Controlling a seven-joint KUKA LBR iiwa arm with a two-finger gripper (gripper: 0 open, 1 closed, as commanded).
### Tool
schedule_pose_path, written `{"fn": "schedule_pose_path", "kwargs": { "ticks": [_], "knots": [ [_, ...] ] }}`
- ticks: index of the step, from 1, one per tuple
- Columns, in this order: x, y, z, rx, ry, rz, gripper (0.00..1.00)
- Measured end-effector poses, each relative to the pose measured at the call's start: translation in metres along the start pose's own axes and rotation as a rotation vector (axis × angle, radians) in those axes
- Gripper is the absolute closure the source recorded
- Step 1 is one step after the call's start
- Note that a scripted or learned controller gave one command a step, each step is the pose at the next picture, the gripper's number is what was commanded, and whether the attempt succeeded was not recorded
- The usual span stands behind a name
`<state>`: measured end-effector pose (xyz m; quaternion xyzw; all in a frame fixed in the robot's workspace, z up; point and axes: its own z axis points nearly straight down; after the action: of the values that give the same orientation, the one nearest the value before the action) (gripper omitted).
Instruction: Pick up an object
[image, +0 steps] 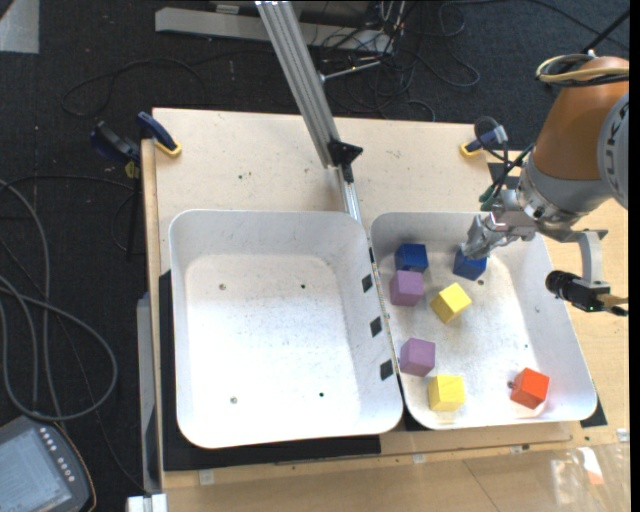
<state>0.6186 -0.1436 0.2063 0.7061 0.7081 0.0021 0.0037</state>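
The two-finger gripper (481, 243) hangs directly over a small dark-blue cube (469, 265) near the far edge of the right-hand white bin (560, 345), touching or just above it. Whether it grips the cube cannot be told.
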Motion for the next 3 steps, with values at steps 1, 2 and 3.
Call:
{"fn": "schedule_pose_path", "kwargs": {
  "ticks": [1, 2, 3],
  "knots": [
    [-0.001, 0.010, -0.048, 0.001, 0.000, 0.000, 1.00],
    [-0.001, 0.012, -0.065, 0.004, 0.001, 0.000, 1.00],
    [0.042, 0.011, -0.058, 0.009, 0.003, -0.004, 1.00]
  ]
}}
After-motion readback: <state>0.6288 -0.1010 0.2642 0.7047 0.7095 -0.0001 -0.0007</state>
